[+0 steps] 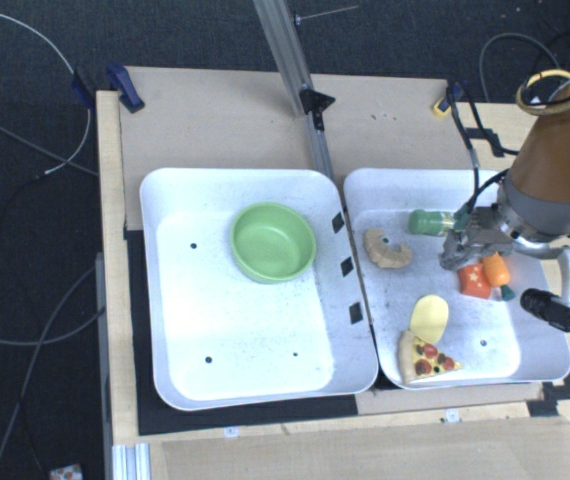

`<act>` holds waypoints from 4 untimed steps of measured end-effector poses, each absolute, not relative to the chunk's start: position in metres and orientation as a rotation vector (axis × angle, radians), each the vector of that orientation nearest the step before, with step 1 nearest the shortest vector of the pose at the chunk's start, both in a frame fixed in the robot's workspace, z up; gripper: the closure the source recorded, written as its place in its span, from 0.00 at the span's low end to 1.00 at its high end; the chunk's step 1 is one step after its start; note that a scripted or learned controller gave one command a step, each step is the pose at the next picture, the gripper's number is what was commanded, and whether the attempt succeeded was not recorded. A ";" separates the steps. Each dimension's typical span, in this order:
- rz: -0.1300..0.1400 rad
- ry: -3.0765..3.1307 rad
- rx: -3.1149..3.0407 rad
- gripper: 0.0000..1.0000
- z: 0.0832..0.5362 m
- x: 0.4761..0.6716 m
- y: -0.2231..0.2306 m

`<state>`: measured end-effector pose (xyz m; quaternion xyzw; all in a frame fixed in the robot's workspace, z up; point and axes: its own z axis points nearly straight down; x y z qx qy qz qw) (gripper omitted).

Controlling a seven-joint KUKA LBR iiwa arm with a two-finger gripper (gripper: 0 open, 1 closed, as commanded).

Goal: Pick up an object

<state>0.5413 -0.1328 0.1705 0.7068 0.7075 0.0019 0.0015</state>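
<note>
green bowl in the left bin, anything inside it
The green bowl in the left bin looks empty: its whole inner floor shows plain green. Whatever bin surface lies beneath the bowl is covered.

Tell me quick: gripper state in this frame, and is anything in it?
Gripper: cannot be told. It sits low in the right bin, next to the orange toy and the green object; nothing is visibly held.
</note>
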 end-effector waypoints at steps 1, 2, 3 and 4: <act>0.010 2.221 2.215 1.00 0.231 0.548 -0.124; 0.007 2.221 2.216 1.00 0.262 0.550 -0.123; 0.007 2.227 2.213 1.00 0.267 0.562 -0.064; -0.004 2.233 2.221 1.00 0.251 0.573 -0.012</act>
